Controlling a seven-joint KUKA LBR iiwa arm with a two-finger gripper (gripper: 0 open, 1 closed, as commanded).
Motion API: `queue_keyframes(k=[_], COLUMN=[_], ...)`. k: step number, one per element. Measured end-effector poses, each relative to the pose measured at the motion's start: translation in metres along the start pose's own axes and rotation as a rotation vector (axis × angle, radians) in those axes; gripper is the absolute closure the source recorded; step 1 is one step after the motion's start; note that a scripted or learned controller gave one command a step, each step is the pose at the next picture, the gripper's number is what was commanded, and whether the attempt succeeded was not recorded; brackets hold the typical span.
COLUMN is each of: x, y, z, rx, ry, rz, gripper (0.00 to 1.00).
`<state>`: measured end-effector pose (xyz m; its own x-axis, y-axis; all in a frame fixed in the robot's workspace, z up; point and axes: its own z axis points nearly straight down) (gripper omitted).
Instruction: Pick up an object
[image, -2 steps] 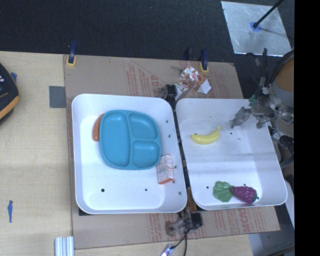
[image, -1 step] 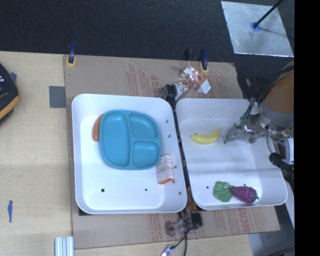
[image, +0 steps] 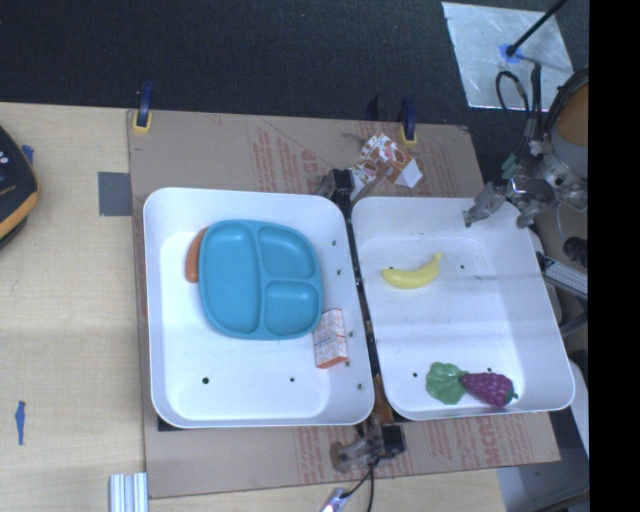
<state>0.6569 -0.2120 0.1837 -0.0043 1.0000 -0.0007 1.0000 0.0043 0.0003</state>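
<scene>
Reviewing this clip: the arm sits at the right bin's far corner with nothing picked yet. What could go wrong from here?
1. The gripper hovers at the right bin's top rim; a straight descent could strike it.
2. The banana lies flat and curved, so it may slip from a pinch.
3. The grapes and green toy touch near the front wall, so a grab may catch both or hit the wall.

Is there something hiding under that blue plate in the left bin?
Yes. An orange object pokes out from under the blue plate at its left edge. Most of it is covered, so what it is cannot be told.
</scene>
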Motion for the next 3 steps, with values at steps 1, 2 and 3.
queue_keyframes(k=[1,2,3], x=[0.0,0.003,0.001], y=[-0.048,-0.079,-0.066], z=[0.022,-0.024,0.093], rx=[0.005,0.004,0.006], ry=[0.0,0.001,0.0], rz=[-0.001,0.002,-0.001], gripper=[0.0,0.0,0.0])
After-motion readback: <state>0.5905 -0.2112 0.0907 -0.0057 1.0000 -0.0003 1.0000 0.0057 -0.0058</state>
